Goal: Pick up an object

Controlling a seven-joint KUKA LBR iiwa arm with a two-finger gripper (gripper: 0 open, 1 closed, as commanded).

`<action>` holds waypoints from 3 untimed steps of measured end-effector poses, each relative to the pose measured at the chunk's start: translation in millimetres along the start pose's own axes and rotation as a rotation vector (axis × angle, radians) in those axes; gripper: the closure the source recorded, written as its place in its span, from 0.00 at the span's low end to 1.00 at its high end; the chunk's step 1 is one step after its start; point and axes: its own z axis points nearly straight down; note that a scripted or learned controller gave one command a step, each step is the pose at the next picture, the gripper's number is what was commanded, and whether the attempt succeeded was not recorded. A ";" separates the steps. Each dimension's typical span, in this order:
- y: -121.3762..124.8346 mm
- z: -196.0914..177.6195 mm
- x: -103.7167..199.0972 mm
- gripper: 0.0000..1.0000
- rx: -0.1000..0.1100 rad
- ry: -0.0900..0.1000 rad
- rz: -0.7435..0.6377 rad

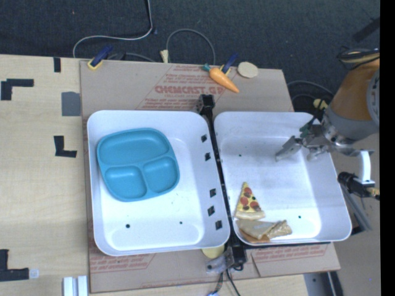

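Observation:
A toy pizza slice lies in the right bin, near its left wall. Just below it, a tan sandwich-like piece rests against the bin's front edge. My gripper hangs over the upper right part of the same bin, its grey fingers spread open and pointing left, with nothing between them. It stands well apart from both food pieces, up and to their right.
The left bin holds a blue divided plate. A toy carrot and a tan disc lie on the cardboard behind the bins. Black clips join the bins along the middle wall.

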 end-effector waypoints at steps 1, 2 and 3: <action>-16.7 9.1 100.4 0.00 0.013 0.012 -0.012; -51.5 61.7 113.7 0.00 0.004 0.004 -0.005; -96.0 58.3 110.0 0.00 0.000 0.005 -0.003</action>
